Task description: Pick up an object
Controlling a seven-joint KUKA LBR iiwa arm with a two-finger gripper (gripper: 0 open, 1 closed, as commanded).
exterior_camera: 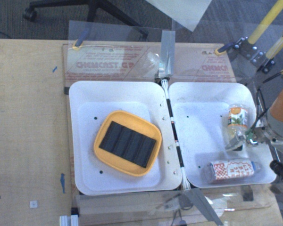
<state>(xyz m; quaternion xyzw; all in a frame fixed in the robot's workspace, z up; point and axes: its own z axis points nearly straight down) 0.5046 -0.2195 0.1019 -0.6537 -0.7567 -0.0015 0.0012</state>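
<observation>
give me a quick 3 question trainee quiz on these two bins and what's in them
1. True or false: the yellow tray lies in the left bin.
2. How many objects lie in the right bin?
3. Which object lies nearest the gripper: A) yellow tray B) small bottle C) red-patterned tube

Key
1. True.
2. Two, the small bottle and the red-patterned tube.
3. B, the gripper sits just below the bottle.

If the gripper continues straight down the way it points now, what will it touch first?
Probably the floor of the right bin, between the orange-labelled bottle and the red-checked tube. The gripper may graze the bottle; depth is unclear.
</observation>
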